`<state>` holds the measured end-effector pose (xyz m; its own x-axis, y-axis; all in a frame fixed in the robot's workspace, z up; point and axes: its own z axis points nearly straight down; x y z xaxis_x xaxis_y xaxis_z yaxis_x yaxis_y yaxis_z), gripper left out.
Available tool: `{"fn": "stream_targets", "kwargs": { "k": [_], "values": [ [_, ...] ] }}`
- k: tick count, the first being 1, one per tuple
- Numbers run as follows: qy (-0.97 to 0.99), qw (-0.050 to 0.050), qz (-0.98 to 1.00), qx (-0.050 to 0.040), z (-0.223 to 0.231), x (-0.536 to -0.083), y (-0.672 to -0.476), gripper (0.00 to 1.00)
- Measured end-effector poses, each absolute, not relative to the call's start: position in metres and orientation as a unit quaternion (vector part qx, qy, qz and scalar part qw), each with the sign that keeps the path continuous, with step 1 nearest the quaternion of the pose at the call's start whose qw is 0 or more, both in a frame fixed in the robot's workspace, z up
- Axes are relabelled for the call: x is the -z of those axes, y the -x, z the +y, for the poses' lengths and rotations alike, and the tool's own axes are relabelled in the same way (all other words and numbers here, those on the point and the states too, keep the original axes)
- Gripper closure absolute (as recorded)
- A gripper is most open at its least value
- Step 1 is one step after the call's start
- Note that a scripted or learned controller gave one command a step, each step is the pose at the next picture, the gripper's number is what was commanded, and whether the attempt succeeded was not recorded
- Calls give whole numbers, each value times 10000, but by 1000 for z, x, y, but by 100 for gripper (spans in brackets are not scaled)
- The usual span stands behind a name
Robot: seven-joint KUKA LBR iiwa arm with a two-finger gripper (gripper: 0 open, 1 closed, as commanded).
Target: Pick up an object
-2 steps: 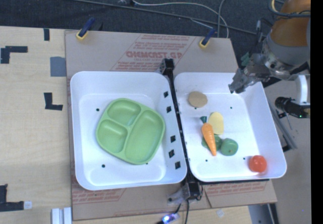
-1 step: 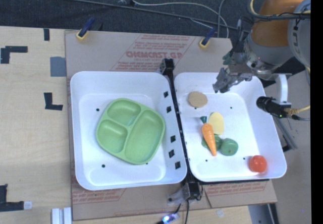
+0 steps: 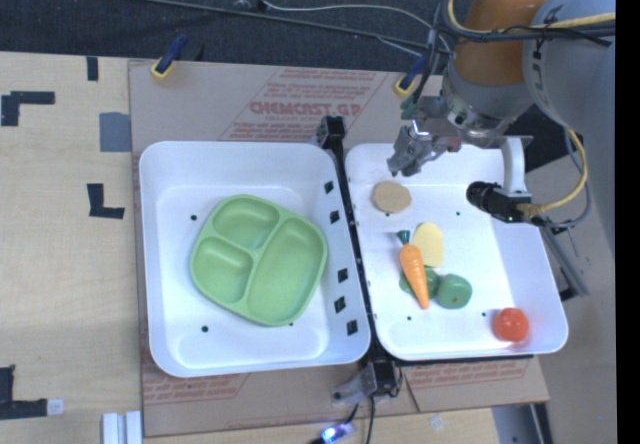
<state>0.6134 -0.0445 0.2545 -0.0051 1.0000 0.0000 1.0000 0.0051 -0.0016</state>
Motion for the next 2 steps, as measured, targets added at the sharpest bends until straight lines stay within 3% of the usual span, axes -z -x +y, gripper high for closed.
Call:
{"fn": "stream_targets", "kwargs": {
  "k": [2],
  "values": [
    [7048, 6, -7094, 4, 57, -239, -637, 100]
  ]
}}
